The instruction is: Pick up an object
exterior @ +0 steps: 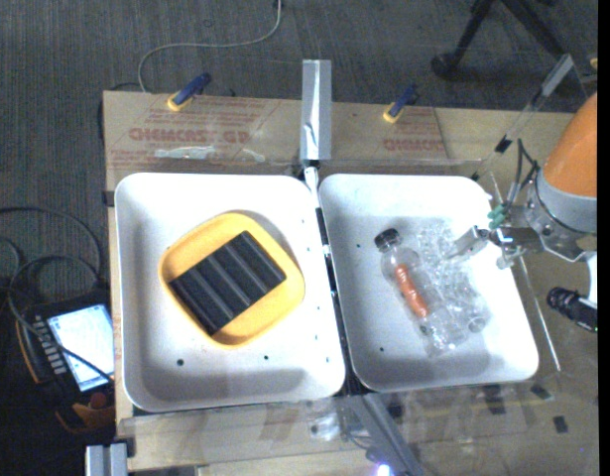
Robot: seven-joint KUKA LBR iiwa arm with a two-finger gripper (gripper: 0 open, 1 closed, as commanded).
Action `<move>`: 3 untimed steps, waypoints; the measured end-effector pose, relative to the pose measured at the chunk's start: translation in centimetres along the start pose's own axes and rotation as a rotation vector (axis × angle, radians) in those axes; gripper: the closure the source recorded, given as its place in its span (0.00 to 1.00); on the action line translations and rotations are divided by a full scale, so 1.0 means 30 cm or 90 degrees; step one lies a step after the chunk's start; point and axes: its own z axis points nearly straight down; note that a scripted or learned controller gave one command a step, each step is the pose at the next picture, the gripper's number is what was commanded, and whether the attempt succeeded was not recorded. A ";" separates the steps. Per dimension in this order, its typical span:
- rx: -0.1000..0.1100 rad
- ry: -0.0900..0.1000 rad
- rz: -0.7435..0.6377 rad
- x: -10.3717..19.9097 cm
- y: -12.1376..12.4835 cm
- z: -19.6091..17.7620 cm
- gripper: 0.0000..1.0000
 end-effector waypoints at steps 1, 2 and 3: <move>-0.002 -0.002 -0.003 0.065 -0.055 0.249 0.00; -0.015 -0.005 0.114 0.179 -0.009 0.366 0.00; -0.001 -0.001 0.064 0.030 0.026 0.313 0.00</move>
